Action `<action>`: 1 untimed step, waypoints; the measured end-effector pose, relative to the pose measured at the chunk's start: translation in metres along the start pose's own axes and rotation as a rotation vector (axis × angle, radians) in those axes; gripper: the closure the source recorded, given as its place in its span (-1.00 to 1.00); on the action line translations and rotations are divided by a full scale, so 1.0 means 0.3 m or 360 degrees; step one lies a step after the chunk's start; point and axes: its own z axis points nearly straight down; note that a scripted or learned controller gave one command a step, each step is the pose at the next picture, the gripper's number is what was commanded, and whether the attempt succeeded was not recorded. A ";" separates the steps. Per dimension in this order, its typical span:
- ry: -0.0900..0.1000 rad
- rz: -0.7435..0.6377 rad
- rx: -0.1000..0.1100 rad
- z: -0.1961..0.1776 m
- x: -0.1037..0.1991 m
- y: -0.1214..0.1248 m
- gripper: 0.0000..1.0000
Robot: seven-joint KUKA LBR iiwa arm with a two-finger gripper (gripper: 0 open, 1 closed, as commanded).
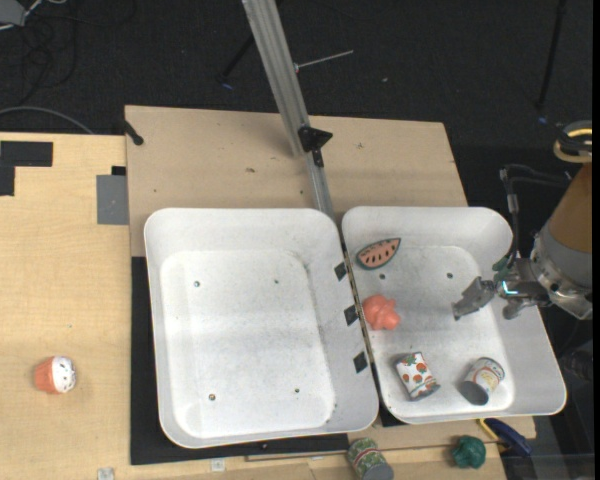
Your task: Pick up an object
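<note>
From my remote station I log the bench (pixel 380 158) first: a tan board carrying two shallow white bins side by side. The left bin (pixel 170 258) is the larger surface in my view. The right bin (pixel 435 230) holds four objects. A grey metal rail (pixel 280 63) runs at a slant from the top of the view down to the seam between the bins.

The arm (pixel 570 233) enters from the right, its orange band visible above the wrist. The gripper (pixel 490 298) hangs over the right side of the right bin, near the wall. I see two dark fingers (pixel 470 301) standing apart, with bare white floor between them; nothing is clamped there.

Candidate objects, in descending size: a white carton with red spots (pixel 416 375) lies tilted near the front of the right bin. A can (pixel 481 380) lies on its side just right of it, dark end toward the front. A red lump (pixel 382 312) sits by the bin's left wall, well apart from the gripper. A watermelon slice (pixel 378 253) lies behind it, near the back left corner.

Outside the bins: an orange and white ball (pixel 55 375) on the left table, a green object (pixel 469 452) and a patterned can (pixel 366 458) at the front edge.
</note>
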 end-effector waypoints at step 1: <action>-0.0002 0.0003 -0.0007 -0.007 -0.002 0.003 -1.00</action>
